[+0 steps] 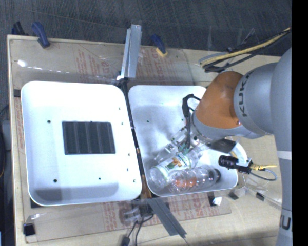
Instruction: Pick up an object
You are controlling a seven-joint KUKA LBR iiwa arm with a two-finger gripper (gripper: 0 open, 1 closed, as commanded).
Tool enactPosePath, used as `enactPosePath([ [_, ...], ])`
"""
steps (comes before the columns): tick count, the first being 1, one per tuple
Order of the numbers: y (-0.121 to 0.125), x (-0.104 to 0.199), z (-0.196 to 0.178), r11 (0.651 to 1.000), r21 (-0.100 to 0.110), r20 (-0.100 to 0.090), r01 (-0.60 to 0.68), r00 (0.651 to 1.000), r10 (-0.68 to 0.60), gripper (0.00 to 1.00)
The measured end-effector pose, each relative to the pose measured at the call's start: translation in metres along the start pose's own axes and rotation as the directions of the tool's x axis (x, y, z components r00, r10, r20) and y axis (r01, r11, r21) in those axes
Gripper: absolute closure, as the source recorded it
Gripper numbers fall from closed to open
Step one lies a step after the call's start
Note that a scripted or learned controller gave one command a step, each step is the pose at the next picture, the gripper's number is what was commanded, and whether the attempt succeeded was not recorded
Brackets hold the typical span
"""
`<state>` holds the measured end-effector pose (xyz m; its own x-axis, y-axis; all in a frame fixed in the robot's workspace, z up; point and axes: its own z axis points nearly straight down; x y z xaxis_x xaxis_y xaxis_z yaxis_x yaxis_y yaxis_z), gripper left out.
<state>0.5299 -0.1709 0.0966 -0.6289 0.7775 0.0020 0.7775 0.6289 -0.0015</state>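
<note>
Two clear plastic bottles (187, 177) in right bin (149, 111); claw (184, 146) state unclear.

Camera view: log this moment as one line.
arm: over right white bin | gripper: down among clear plastic bottles | grasp: unconfirmed | left white bin: dark ribbed rectangle

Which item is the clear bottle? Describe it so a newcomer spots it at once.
Look in the right bin, below the gripper. Along its near wall lies a clear bottle on its side, dark cap pointing right. The smaller item beside it has a green label.
</note>
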Motion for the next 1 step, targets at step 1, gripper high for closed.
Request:
enactPosePath([
  [1, -0.028, -0.0191, 0.0008, 0.951, -0.003, 0.002, -0.31, 0.951, 0.31, 0.0],
])
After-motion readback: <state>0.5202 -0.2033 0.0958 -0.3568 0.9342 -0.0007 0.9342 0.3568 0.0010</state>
